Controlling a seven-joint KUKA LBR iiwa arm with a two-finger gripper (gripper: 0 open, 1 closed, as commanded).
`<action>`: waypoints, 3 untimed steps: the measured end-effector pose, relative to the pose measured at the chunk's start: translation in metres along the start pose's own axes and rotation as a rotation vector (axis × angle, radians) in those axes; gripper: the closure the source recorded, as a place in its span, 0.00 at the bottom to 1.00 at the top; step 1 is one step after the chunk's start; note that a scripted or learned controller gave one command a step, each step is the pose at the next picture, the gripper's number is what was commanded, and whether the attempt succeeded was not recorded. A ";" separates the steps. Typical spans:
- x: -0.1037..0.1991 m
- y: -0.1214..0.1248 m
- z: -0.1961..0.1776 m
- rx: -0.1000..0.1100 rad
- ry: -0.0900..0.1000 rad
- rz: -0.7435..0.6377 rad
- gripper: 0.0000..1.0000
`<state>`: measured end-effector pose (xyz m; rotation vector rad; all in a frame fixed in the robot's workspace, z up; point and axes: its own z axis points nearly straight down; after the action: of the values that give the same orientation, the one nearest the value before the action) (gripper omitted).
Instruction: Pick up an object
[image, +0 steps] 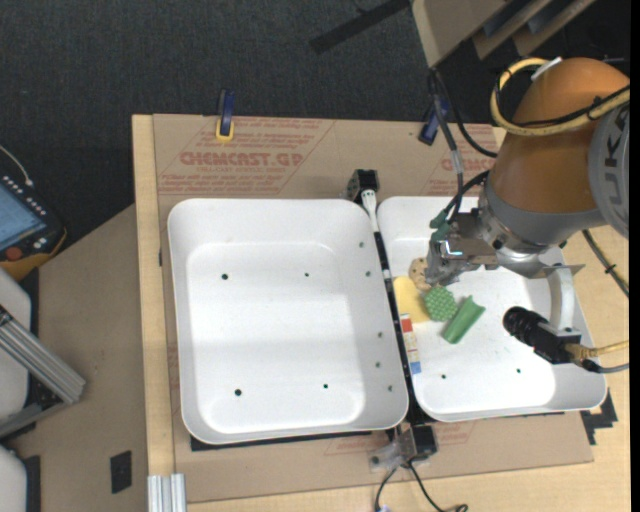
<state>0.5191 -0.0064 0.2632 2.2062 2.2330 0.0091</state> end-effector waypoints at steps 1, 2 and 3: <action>0.010 -0.041 -0.015 0.009 -0.001 0.010 1.00; -0.058 -0.041 0.003 0.009 -0.004 0.019 1.00; -0.009 0.056 0.060 0.005 -0.002 0.006 1.00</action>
<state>0.5756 -0.0148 0.2038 2.2141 2.2281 0.0023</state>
